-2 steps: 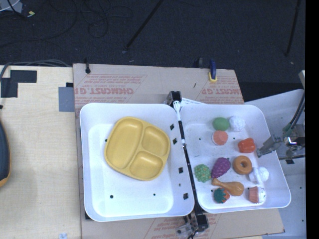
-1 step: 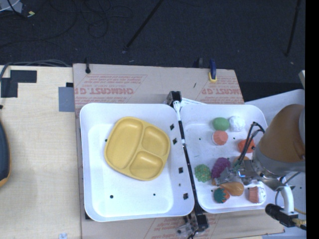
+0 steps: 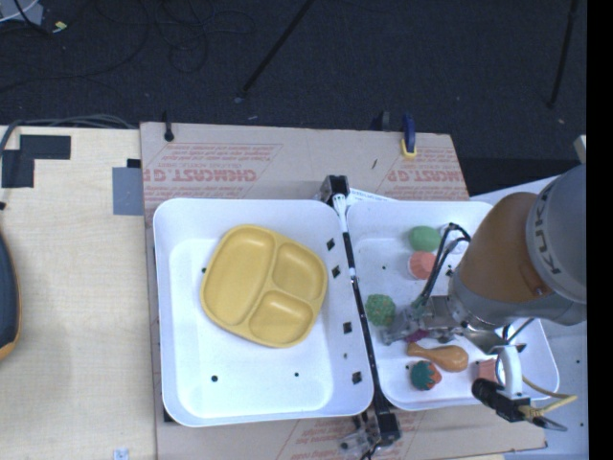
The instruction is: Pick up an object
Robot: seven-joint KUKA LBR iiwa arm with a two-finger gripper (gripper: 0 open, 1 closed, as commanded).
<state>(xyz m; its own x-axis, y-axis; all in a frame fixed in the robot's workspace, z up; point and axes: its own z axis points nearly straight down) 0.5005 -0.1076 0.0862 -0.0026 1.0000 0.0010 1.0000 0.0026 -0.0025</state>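
Observation:
The right bin [image 3: 383, 257] holds several small toy foods. A green broccoli-like piece [image 3: 380, 308] lies near its left wall. A green ball [image 3: 423, 237] and a salmon-pink piece [image 3: 422, 264] sit toward the back. A tan drumstick-shaped piece [image 3: 442, 357] and a small teal and red piece [image 3: 423, 377] lie near the front. My gripper [image 3: 402, 330] is low in this bin, between the broccoli piece and the drumstick, just right of the broccoli. Nothing shows between its fingers.
The left bin [image 3: 192, 372] holds a yellow divided plate [image 3: 264, 284]. A black ridge [image 3: 352, 295] separates the two bins. The arm's bulk [image 3: 517, 257] covers the right bin's right side. Cardboard lies under both bins.

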